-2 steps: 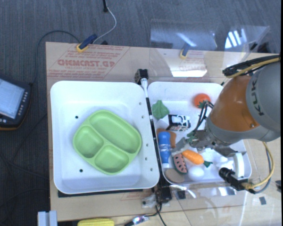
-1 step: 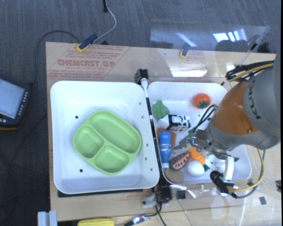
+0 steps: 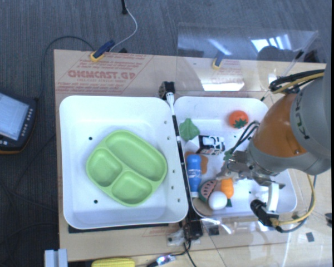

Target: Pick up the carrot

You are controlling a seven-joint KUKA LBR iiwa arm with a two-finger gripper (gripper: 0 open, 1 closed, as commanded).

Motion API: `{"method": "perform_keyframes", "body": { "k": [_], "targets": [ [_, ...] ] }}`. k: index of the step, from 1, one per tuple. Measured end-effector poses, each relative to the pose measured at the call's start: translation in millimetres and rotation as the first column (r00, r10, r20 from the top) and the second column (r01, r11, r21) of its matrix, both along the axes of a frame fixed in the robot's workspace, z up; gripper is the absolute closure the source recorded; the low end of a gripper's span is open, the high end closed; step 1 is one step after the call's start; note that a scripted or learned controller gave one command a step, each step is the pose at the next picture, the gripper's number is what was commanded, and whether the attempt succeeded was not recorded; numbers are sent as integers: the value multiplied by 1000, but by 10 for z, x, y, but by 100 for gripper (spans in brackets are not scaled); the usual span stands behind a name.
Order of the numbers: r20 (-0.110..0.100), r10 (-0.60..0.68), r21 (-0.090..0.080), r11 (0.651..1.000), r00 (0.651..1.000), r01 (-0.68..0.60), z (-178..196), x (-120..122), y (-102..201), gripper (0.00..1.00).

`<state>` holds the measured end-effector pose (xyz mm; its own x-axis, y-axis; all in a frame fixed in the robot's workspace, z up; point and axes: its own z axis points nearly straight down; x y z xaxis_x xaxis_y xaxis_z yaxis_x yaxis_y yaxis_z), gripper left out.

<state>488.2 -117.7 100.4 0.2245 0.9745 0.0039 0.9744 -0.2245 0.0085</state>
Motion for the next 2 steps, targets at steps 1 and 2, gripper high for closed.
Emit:
{"method": "perform_keyframes", "body": {
  "k": [1, 2],
  "targets": [
    [-14, -569, -4, 822, 822, 569, 824, -51, 1005, 100],
    [-13, -764, -9, 645, 645, 764, 985, -60, 541, 100]
  ]
}}
